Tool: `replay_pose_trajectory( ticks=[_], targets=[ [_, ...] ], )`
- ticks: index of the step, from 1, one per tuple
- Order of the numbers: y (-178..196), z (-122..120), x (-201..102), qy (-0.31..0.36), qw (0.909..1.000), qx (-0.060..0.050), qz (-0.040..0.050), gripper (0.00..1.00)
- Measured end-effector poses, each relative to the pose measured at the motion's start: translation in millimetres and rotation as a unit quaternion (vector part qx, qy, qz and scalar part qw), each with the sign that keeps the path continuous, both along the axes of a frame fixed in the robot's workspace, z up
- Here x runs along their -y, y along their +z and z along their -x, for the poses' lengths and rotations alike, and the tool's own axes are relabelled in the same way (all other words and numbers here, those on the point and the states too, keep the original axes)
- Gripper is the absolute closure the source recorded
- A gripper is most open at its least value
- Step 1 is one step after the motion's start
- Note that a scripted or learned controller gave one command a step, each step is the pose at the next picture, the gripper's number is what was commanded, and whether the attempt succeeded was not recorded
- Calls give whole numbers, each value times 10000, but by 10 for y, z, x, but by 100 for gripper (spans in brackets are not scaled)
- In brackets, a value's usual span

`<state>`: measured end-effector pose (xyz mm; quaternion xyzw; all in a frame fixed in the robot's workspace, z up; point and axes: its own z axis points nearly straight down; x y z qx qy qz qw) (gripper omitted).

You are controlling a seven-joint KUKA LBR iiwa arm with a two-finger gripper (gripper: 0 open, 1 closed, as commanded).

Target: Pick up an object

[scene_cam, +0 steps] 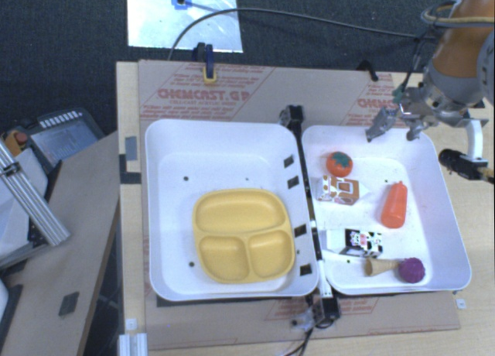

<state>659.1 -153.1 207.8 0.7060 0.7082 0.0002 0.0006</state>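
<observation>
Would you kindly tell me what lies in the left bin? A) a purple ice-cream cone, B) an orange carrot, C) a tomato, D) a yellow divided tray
D: the yellow divided tray lies alone in the left bin, while the small toys sit in the right bin.

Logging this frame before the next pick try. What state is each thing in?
Claw: open, holding nothing, above the right bin's far edge.
Tomato: resting in right bin.
Carton: lying flat.
Orange bottle: lying on its side.
Cow box: lying flat.
Ice cream cone: lying on its side.
Yellow tray: flat in left bin.
</observation>
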Motion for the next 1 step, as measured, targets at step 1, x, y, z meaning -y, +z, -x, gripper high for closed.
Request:
replay_pose_trajectory(
  ticks=[1],
  targets=[
    [-619, -4, -2, -2, 10000, -10, -1, 0]
  ],
)
